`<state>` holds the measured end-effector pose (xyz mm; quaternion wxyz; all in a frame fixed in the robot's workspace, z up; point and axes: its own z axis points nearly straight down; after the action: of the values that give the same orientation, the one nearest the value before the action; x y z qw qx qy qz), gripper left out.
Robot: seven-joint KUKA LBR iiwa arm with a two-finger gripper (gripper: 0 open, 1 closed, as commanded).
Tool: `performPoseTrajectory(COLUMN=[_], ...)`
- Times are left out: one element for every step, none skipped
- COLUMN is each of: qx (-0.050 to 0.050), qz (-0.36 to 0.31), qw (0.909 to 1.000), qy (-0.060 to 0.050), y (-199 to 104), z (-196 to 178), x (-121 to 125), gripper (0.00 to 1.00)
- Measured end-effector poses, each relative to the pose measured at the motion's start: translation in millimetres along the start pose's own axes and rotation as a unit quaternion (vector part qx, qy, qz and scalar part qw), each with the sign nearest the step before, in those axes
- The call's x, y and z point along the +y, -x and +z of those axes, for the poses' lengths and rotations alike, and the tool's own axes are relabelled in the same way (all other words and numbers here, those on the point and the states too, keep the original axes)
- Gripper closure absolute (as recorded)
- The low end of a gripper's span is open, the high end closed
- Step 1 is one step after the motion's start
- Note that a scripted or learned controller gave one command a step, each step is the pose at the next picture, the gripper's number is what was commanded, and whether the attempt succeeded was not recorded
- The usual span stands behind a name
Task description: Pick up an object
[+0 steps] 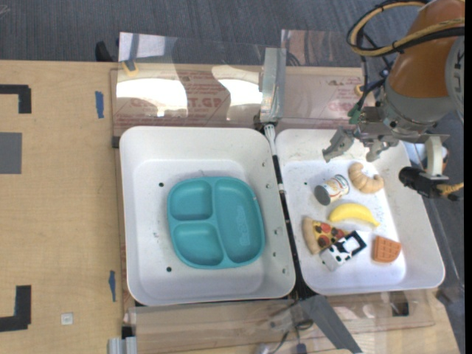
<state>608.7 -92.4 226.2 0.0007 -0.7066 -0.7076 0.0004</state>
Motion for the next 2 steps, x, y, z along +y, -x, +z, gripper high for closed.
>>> performPoseTrajectory(qx=[-0.001, 0.0], qz=[0.005, -0.002], qw=[1.0, 1.0], qy=[-0.006, 0.004], y=[80, 5], z=[96, 139], x=[-43, -6], gripper=[0.0, 0.0])
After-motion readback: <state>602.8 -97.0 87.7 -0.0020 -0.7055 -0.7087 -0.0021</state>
